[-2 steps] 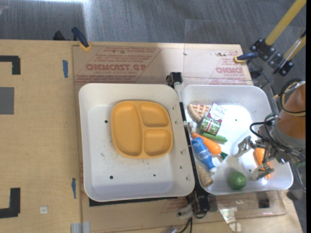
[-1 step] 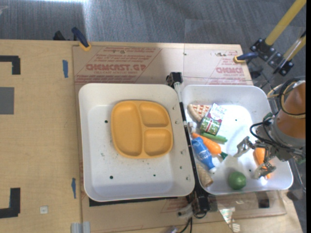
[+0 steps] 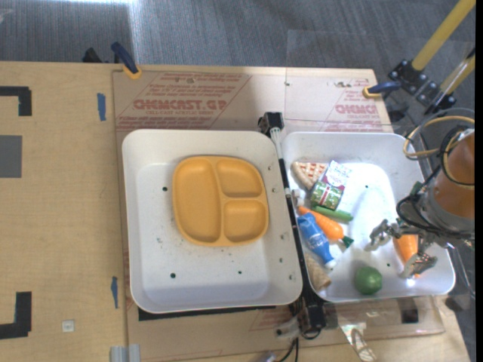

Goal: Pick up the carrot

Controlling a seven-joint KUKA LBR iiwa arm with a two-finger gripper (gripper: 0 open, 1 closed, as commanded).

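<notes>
Orange carrot [image 3: 326, 223] lying in the right bin [image 3: 392, 151], between a blue bottle [image 3: 315, 237] and a green carton [image 3: 329, 189], well to the left of the gripper [image 3: 401, 251]. Gripper wide open, with a small orange piece [image 3: 407, 245] between its fingers (touching or not, cannot tell). Green ball [image 3: 368, 280] nearby. Yellow tray [image 3: 220, 200] in the left bin [image 3: 143, 225]. Brown cardboard bench [image 3: 60, 202], grey carpet [image 3: 226, 13] behind.

We see two shallow white bins side by side on the bench [image 3: 60, 202]. In the left bin [image 3: 143, 270] lies a divided yellow plate [image 3: 220, 200]. The right bin [image 3: 377, 161] holds an orange carrot [image 3: 326, 222] left of centre, a blue bottle [image 3: 317, 240] beside it, and a green lime [image 3: 367, 280] nearer us.
</notes>
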